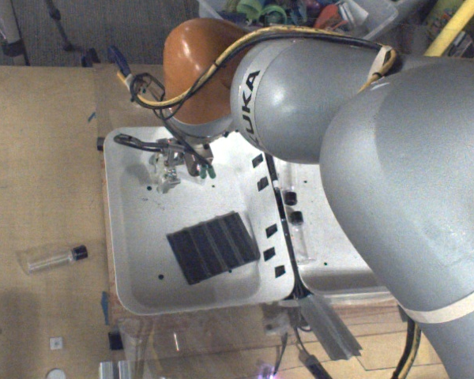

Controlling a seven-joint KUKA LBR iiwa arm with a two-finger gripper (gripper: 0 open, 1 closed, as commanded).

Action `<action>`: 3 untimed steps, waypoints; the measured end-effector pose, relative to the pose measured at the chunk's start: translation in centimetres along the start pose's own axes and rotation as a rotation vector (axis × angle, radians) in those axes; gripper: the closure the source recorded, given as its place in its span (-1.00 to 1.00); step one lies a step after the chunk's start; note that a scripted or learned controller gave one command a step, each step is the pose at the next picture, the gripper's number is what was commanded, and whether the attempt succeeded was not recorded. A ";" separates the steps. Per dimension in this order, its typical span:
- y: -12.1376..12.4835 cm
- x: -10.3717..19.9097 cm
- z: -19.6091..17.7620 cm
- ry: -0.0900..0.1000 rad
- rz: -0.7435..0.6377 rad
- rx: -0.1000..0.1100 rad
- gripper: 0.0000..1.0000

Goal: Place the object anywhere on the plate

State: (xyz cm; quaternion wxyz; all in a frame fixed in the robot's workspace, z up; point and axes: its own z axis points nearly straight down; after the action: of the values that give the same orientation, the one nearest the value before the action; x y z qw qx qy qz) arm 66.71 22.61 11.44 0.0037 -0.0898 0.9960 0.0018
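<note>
Grey metal of the arm (363, 133) takes up the right and upper part of the view, with its orange band (191, 61) above the wrist. The jaws are lowered over the far part of the left bin (130, 283), close to its floor. Whether they are open or closed cannot be told, as cables and the wrist body crowd that spot.

A small pale object (164, 174) is seen at the jaws, on or just above the bin floor. It cannot be made out whether it is gripped or merely lies beside them.

The plate (213, 247), a dark ribbed rectangle, is set at a slant on the floor of the same bin, nearer the camera and apart from the jaws. Nothing is seen lying on it.

In the right bin (332, 279), a few small black pieces (292, 212) are found near the shared wall. A clear vial (54, 257) with a dark cap lies on the wooden surface (39, 148), left of the bins.
</note>
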 end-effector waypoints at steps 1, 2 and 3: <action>0.0 -0.1 -6.2 -0.002 -0.557 -0.002 1.00; -0.5 0.0 -5.4 0.001 -0.957 -0.003 1.00; -0.8 0.1 2.7 0.001 -1.279 -0.004 1.00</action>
State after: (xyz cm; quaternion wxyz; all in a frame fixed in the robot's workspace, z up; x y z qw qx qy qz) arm 66.75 21.82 8.73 0.0034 -0.6666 0.7454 0.0010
